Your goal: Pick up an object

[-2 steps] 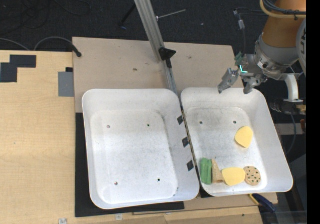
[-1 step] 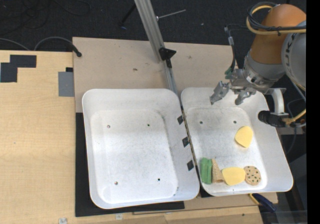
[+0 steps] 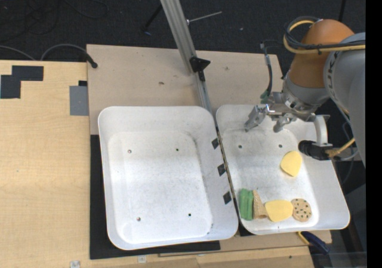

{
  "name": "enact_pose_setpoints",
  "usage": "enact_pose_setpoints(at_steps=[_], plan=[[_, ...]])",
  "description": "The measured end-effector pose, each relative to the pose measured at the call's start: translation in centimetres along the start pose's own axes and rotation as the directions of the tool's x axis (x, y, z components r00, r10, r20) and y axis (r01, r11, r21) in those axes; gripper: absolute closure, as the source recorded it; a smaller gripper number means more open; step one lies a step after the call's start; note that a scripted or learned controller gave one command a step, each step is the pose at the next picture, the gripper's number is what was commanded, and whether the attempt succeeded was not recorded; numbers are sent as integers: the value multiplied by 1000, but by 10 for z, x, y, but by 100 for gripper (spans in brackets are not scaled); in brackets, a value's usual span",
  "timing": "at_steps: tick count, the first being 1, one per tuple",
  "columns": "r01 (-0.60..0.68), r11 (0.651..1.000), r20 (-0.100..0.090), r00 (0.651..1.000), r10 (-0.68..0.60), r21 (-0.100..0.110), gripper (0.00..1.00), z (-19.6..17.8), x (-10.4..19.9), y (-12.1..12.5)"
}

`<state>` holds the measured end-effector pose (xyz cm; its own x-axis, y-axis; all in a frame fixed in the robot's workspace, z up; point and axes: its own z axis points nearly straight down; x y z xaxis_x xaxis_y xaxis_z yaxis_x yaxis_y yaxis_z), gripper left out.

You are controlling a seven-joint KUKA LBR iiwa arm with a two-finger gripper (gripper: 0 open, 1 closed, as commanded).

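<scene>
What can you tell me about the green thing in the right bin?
The green block is a small, matte, rounded slab that looks like toy food. It lies near the front left corner of the right bin, close to the bin's left wall. Its right side touches a tan bread-like slice, first in a short row of toy foods.

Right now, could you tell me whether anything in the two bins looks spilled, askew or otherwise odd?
Nothing stands out. The toy foods, a green piece, yellow piece and cookie, sit along the right bin's near edge, another yellow piece mid-bin.
</scene>
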<state>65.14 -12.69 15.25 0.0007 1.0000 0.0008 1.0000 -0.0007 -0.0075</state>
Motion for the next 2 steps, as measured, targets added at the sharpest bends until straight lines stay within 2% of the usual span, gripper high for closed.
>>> enact_pose_setpoints(at_steps=[1, 2], plan=[[-1, 1000, 0, 1000, 1, 0, 0, 60, -4, 6], [-3, 1000, 1, 1000, 3, -4, 100, 46, -5, 7]])
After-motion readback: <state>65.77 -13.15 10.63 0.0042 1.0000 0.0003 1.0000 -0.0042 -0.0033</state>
